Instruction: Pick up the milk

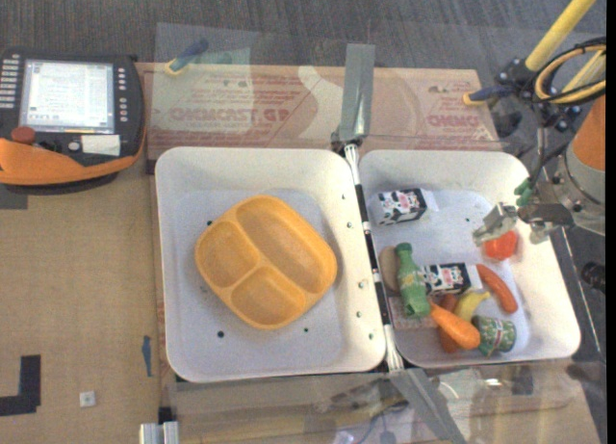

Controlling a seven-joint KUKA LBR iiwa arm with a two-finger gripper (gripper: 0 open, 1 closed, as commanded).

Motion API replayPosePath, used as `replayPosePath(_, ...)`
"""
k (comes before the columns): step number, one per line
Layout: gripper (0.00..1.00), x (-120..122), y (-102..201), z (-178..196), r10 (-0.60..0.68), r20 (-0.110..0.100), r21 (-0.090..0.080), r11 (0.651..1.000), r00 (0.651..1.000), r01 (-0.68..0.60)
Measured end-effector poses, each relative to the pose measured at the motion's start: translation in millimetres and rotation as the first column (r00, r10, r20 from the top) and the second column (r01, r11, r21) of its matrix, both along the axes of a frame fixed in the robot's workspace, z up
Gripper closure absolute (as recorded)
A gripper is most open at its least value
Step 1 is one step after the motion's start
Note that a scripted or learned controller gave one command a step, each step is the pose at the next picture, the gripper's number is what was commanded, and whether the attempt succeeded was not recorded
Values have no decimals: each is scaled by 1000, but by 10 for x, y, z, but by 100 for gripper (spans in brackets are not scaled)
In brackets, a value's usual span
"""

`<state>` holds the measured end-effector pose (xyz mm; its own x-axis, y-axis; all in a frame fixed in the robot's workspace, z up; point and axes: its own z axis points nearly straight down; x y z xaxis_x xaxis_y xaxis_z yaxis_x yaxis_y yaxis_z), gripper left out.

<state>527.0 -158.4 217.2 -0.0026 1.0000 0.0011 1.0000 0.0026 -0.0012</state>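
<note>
You've got the gripper [500, 221] over the right bin [563, 336], fingers spread, nothing between them, just above a red-orange item [500, 246]. Milk carton [401, 205] lies at the bin's far-left area, well apart from it.

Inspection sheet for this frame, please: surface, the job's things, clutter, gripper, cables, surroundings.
Surface: two white bins side by side; left bin, right bin.
Job's things: two milk cartons in the right bin, one near its far edge lying apart, the other among the clutter.
Clutter: green bottle, carrot, green can, red sausage-like piece, small red item; orange divided tray in the left bin.
Gripper: gripper over the right bin's right side, above the small red item, away from both cartons.
Cables: yellow and black loops at upper right.
Surroundings: teach pendant at left; cardboard sheet behind the bins.
</note>
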Motion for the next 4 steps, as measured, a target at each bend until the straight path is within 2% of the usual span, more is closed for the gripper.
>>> replayPosePath(1, 0, 292, 631, -1293, 201, 5, -2, 980, 980, -201)
replayPosePath(2, 100, 302, 618, -1182, 197, 10, -2, 980, 980, -197)
replayPosePath(3, 100, 42, 576, 196, 350, 4, -3, 937, 937, -350)
replayPosePath(4, 100, -306, 390, 1252, 501, 4, -5, 866, 866, -501)
